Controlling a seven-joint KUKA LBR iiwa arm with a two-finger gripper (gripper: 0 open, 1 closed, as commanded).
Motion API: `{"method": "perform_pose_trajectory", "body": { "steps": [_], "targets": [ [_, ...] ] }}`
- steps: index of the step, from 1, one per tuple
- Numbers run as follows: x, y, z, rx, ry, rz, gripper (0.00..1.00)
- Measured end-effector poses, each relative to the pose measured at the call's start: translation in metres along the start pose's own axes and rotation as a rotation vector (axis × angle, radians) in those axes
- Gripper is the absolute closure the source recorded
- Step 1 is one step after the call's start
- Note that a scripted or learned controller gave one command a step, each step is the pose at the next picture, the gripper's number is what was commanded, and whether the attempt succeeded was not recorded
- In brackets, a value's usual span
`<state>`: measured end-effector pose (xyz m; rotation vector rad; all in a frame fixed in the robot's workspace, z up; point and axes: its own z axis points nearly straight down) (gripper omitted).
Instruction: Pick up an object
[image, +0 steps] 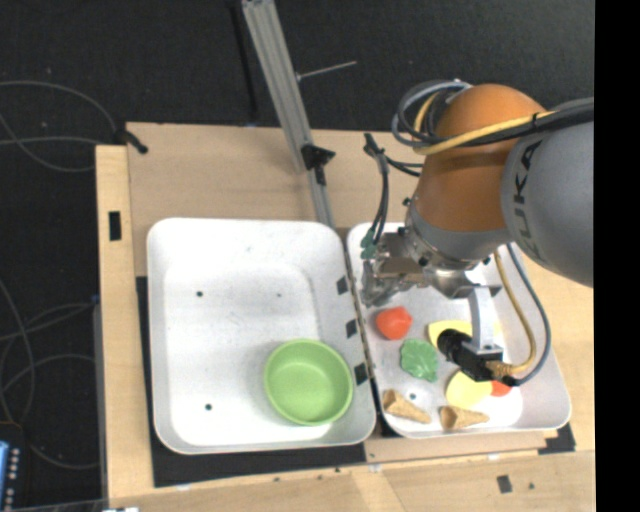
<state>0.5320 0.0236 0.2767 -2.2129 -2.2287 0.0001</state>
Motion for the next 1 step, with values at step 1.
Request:
{"method": "perform_pose_trajectory", "body": {
  "steps": [1],
  "targets": [
    [0.0528, -0.0077, 0.0256, 0.001, -0.001, 0.001, 1.00]
  ]
}}
